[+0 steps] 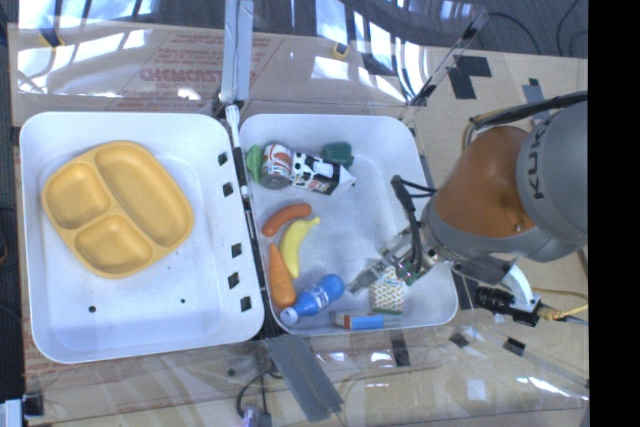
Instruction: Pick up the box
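Box (388, 294) in right bin (400, 147), probably.

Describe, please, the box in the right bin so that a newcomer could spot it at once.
Look in the right bin, at its near right corner, just under the hand. The box is small, pale and checked, unlike the blue bottle to its left and the blue and red marker below.

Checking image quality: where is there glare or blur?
Camera view: bright window reflections streak the clear panels behind the bins; the right bin is evenly lit, the small box by the tool looks soft.
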Controlling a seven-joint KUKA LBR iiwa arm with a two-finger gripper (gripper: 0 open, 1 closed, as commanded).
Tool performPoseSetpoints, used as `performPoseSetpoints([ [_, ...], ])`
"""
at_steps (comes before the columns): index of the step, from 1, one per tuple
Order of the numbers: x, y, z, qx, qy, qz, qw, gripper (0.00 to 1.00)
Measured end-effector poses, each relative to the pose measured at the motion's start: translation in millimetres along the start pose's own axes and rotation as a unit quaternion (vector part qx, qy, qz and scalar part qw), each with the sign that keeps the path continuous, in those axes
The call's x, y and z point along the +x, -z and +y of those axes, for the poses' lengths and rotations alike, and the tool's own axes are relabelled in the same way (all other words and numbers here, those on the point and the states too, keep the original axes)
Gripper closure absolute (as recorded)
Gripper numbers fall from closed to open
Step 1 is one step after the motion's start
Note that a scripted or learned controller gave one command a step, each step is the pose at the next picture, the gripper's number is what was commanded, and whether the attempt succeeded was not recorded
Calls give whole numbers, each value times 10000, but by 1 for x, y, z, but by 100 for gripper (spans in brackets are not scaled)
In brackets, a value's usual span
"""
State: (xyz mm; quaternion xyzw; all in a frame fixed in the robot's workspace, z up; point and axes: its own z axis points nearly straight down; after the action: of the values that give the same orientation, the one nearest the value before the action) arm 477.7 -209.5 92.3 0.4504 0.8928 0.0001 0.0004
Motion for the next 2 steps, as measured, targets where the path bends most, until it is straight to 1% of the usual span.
performPoseSetpoints([
  [2,0,0,0,0,-4,0,10000,0],
])
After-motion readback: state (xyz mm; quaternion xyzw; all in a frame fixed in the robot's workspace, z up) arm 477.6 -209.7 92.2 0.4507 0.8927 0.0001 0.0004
